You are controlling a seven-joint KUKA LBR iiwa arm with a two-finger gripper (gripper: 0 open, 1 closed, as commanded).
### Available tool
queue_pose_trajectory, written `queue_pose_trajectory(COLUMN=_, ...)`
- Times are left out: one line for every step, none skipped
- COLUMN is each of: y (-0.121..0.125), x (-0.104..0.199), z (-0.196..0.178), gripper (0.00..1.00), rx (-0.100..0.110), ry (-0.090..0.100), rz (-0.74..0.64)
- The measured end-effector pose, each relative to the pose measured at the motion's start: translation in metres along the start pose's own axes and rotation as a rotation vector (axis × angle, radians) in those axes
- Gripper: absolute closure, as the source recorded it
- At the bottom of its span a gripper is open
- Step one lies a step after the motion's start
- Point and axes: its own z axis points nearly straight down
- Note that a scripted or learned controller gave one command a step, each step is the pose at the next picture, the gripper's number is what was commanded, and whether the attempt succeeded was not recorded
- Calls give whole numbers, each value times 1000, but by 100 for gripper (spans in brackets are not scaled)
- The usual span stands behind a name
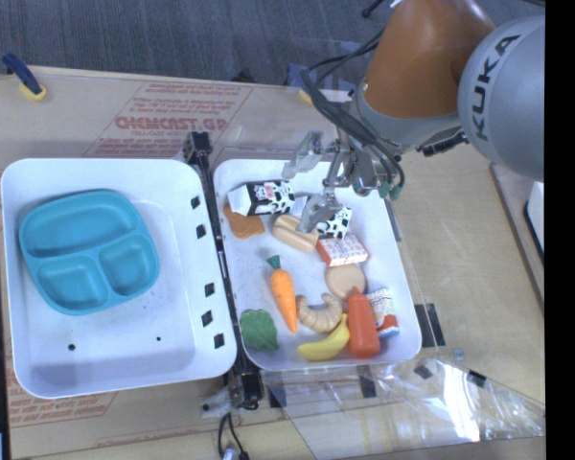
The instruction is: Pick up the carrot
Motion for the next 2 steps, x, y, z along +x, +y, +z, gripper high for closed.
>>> queue_pose_trajectory(y=1, x=39, z=182, gripper=0, rx=-3, ry=2, rz=124)
queue_pose_trajectory(y=-16, x=103, z=180, gripper=0, rx=-2, ry=2, rz=293)
